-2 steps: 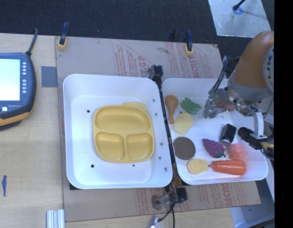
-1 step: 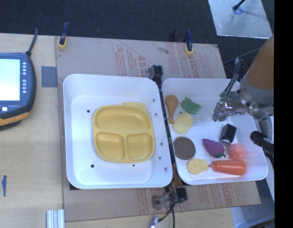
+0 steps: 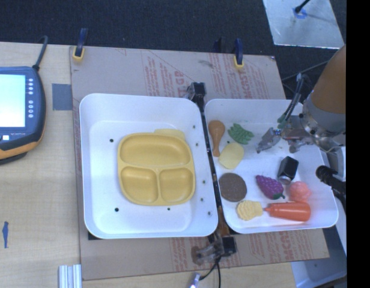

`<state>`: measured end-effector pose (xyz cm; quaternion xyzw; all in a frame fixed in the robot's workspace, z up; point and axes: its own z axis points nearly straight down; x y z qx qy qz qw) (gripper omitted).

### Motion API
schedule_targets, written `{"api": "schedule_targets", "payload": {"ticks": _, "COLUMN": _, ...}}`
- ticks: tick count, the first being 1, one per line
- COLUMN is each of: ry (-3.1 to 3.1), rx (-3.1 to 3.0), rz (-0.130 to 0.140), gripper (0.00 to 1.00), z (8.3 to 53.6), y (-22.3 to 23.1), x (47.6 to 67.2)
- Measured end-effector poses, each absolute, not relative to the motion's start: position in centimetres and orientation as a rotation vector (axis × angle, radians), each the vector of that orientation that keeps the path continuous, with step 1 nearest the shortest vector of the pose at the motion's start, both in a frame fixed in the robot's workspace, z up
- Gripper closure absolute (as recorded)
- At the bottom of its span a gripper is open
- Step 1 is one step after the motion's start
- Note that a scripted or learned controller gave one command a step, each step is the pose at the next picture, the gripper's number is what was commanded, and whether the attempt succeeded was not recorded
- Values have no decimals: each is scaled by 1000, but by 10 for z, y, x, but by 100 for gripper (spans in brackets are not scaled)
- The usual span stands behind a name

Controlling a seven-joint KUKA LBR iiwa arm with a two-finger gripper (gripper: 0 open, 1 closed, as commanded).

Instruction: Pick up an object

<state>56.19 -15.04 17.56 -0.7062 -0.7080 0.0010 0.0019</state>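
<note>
The right bin [image 3: 257, 108] holds several toy foods. A tan drumstick [image 3: 216, 135], a green leafy piece [image 3: 240, 133] and a pale yellow chunk [image 3: 231, 156] lie along its left side. Toward the front are a brown round disc [image 3: 232, 186], purple grapes [image 3: 269, 186], a pink peach [image 3: 300, 191], a yellow corn piece [image 3: 249, 209] and an orange carrot [image 3: 288, 211]. My gripper [image 3: 268, 143] reaches in from the right over the bin's back half, just right of the green piece and above the grapes. Nothing is visibly between its tips.
The left bin [image 3: 95, 161] holds a yellow divided tray [image 3: 156, 167]. A pendant with a screen [image 3: 14, 110] lies on the bench at the far left. Clamps [image 3: 78, 51] pin the cardboard sheet at the back edge.
</note>
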Motion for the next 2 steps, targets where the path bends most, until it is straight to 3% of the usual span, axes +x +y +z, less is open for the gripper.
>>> {"api": "schedule_targets", "payload": {"ticks": 1, "ry": -2224, "rx": -2215, "rz": 5, "gripper": 0, "z": 135, "y": -184, "x": 495}}
{"api": "schedule_targets", "payload": {"ticks": 2, "ry": -2226, "rx": -2215, "rz": 4, "gripper": 0, "z": 91, "y": -187, "x": 534}}
